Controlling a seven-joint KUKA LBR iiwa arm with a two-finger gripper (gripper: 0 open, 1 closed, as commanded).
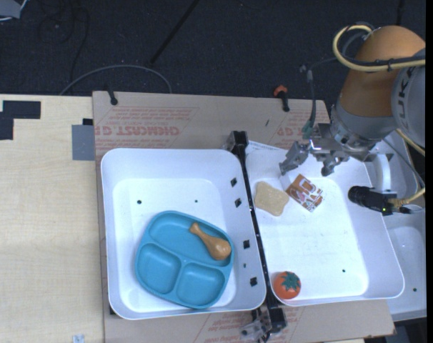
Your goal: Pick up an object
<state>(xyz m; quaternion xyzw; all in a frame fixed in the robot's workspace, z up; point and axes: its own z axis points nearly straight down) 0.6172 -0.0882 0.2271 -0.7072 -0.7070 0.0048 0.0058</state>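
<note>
Right bin (359,263): packet (304,192) lengthwise upper-left to lower-right

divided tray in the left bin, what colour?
Blue; the divided tray shows clearly in the camera view, with a tan drumstick on it.

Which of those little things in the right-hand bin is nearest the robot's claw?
The brown-and-white packet, lying just below the gripper. The tan bread slice sits further left, and the tomato lies at the bin's near-left corner.
</note>
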